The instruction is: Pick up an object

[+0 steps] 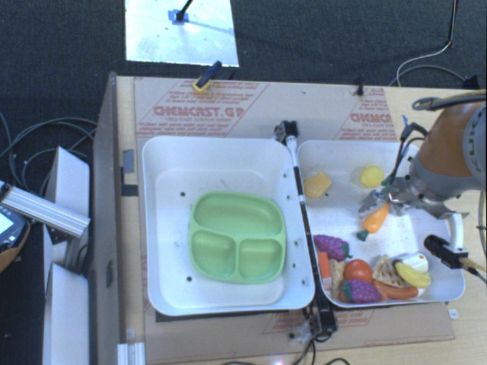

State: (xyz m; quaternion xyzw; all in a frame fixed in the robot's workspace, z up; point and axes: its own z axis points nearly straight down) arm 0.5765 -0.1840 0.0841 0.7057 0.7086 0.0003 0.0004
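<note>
My gripper (383, 204) hangs over the middle of the right bin (335, 152), below the orange band of the arm (445, 147). An orange toy carrot (376, 219) with a green tip slants down to the left from between the fingers, and the gripper is shut on its upper end. The carrot's green tip sits close above the bin floor. Other toy foods lie in the same bin: a yellow lemon (371, 176), a yellow-orange piece (317, 184), purple grapes (331, 244), a red tomato (358, 270) and a banana (415, 274).
The left bin (163, 204) holds a green divided plate (237, 236). A black-and-white bar (297, 177) runs along the seam between the bins. More food crowds the right bin's front edge, with a second grape bunch (364, 292) and a red pepper (396, 289).
</note>
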